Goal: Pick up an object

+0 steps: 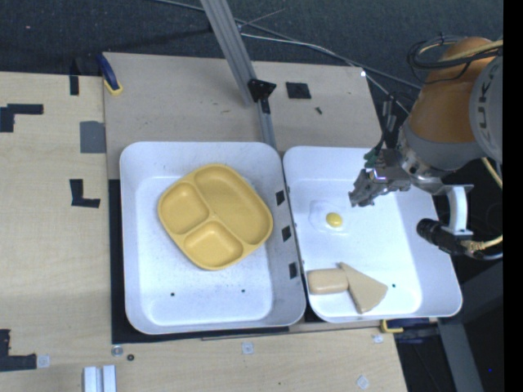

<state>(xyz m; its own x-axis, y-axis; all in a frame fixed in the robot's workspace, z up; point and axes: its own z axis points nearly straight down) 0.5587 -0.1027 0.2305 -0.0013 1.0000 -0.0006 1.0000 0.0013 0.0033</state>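
A small round yellow piece (333, 220) lies near the middle of the right bin (425, 251). At that bin's front sit a tan block (326, 281) and a tan wedge (364, 289), touching each other. My gripper (362, 197) hangs over the right bin, up and to the right of the yellow piece, apart from it. Nothing shows between its dark fingers. A yellow three-compartment plate (214, 215) rests in the left bin (147, 300).
A grey pole (233, 39) slants down from the top to the gap between the bins. Black clips (285, 233) sit along the divider. The arm's body and cables fill the upper right over the right bin's edge.
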